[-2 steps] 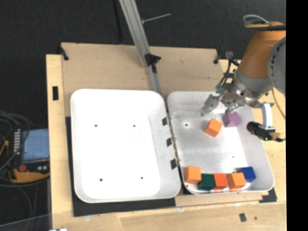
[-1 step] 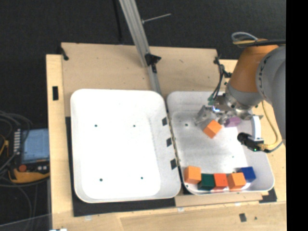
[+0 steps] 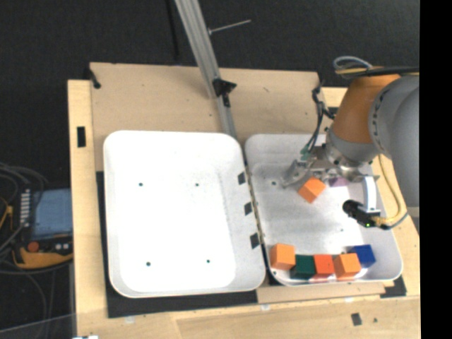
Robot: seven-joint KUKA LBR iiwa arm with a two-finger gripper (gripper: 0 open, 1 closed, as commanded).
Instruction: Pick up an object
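Observation:
My gripper (image 3: 311,182) hangs over the upper middle of the right bin (image 3: 282,154). A tilted orange block (image 3: 311,190) sits between its fingers, and the gripper is shut on it. Along the right bin's front edge lies a row of blocks: an orange block (image 3: 283,255), a green block (image 3: 304,265), two more orange blocks (image 3: 324,264) (image 3: 347,264) and a blue block (image 3: 364,254). A bit of something pink (image 3: 338,182) peeks out beside the wrist.
The left bin (image 3: 113,210) stands beside the right one. A slanted metal post (image 3: 205,55) rises from the bench behind the gap between the bins. The grey arm with its orange band (image 3: 357,108) covers the right bin's far right corner.

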